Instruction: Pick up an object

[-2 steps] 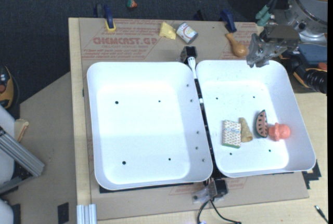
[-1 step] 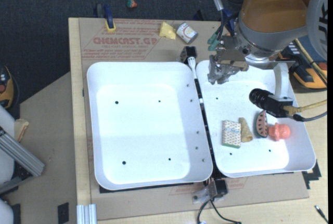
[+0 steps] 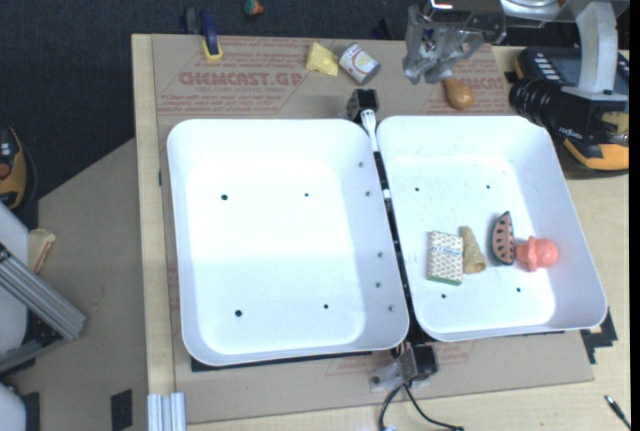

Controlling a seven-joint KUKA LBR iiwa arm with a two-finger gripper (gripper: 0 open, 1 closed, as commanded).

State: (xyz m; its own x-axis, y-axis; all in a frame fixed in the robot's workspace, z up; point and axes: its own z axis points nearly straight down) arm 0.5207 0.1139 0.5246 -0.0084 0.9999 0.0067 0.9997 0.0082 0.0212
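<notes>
My gripper (image 3: 432, 67) hangs high above the back edge of the right bin (image 3: 560, 179), and nothing shows between its fingers. In the right bin's front part lie a patterned pale-green block (image 3: 444, 257), a tan cone-shaped piece (image 3: 471, 250) touching it, a watermelon slice (image 3: 501, 239) and a pink toy (image 3: 537, 254). The left bin (image 3: 200, 169) has bare white floor.
Behind the bins on the cardboard lie a yellow wedge (image 3: 322, 60), a small white-grey box (image 3: 359, 64), a brown egg-shaped thing (image 3: 459, 94) and a blue-yellow clip (image 3: 210, 37). A small orange-green thing (image 3: 254, 7) lies on the dark floor beyond.
</notes>
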